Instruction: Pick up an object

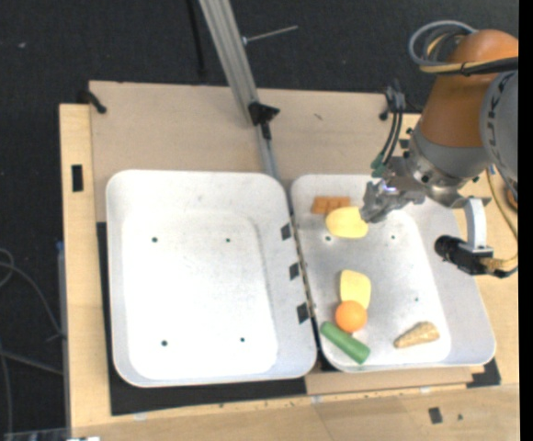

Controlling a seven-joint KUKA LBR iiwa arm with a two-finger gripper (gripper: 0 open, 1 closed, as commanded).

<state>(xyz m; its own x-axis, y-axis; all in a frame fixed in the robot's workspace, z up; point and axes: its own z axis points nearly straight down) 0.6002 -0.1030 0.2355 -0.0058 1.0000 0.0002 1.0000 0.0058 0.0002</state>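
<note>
In the right bin [459, 312] lie several small objects. A pale yellow lemon-like piece [345, 223] sits near the bin's far left, with an orange block [329, 205] just behind it. Nearer the front are a yellow wedge [356, 288], an orange ball [350, 316], a green cylinder [345, 342] and a tan wedge [417, 335]. My gripper [375, 207] hangs low at the right edge of the lemon-like piece, touching or almost touching it. The frame does not reveal how its tips stand, and I see nothing held.
The left bin [198, 274] lies beside the right one on the tan bench. A slanted metal pole [234, 62] rises from the back between the bins. The arm's orange band [459, 90] and cabling hang over the right bin's far right corner.
</note>
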